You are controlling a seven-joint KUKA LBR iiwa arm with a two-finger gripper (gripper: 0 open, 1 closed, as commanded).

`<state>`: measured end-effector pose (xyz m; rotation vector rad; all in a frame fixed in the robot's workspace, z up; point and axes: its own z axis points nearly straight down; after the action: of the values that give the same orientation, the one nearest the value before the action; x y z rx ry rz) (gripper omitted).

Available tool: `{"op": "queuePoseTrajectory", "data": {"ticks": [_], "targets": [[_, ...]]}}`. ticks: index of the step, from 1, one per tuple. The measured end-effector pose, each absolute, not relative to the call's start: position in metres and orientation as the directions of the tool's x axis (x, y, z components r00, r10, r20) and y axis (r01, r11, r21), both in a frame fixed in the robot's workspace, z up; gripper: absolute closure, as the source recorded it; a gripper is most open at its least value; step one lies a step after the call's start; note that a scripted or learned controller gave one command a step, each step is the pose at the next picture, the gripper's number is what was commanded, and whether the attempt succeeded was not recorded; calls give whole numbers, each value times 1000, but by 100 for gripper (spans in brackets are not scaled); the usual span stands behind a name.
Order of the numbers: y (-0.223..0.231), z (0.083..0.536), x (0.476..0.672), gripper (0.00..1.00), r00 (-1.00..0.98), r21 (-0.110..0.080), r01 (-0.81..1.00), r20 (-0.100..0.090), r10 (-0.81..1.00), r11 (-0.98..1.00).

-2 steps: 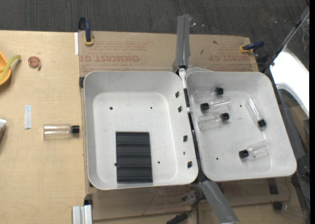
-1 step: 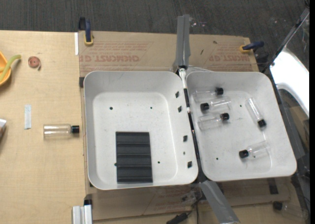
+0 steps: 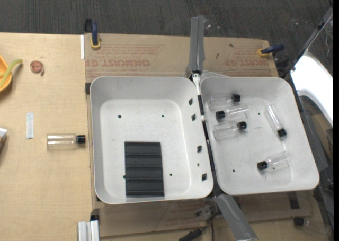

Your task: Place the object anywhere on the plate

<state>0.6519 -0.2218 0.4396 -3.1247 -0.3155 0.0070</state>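
A black ribbed plate (image 3: 143, 169) lies flat in the left bin (image 3: 106, 102), towards its front edge. Several clear vials with black caps lie on their sides in the right bin (image 3: 302, 181). Three of them sit close together at the back left: one (image 3: 225, 100), one (image 3: 229, 113) and one (image 3: 230, 128). Another vial (image 3: 274, 119) lies towards the right wall, pointing front to back. One more vial (image 3: 273, 162) rests near the front right.
On the wooden bench left of the bins lie a loose clear vial (image 3: 62, 140), a small white strip (image 3: 29, 126), a pink disc (image 3: 36, 66) and an orange object (image 3: 4, 73) at the edge. Clamps (image 3: 92, 36) (image 3: 270, 50) hold the cardboard behind the bins.
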Motion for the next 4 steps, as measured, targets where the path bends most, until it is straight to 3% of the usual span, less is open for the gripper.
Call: {"op": "queuePoseTrajectory", "data": {"ticks": [1, 2, 4], "targets": [[-186, 440, 653, 0, 978, -2, 207, -4, 207, -978], [-223, 439, 653, 0, 980, -2, 199, -5, 199, -980], [-222, 439, 650, 0, 980, -1, 199, -5, 199, -980]]}}
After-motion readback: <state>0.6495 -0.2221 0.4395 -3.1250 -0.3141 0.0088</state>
